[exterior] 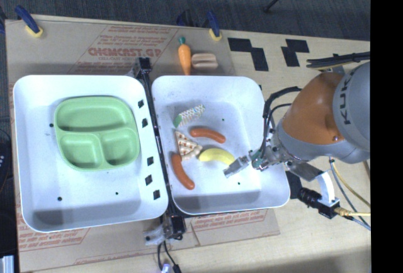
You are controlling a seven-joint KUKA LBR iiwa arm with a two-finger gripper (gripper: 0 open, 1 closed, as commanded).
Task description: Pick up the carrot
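The carrot [184,58], orange with a green top, lies on the cardboard just behind the right bin's [252,86] back wall, outside both bins. My gripper [235,167] hangs low over the front right of the right bin, just right of a yellow banana [216,155]. It is far from the carrot, toward the front and right of it. Nothing shows in its grasp.
Beside the carrot lies a small bun-like toy [204,62]. The right bin also holds two red sausages [207,134] [182,171], a pizza-like wedge [186,144] and a striped piece [190,115]. A green divided tray [97,131] sits in the left bin.
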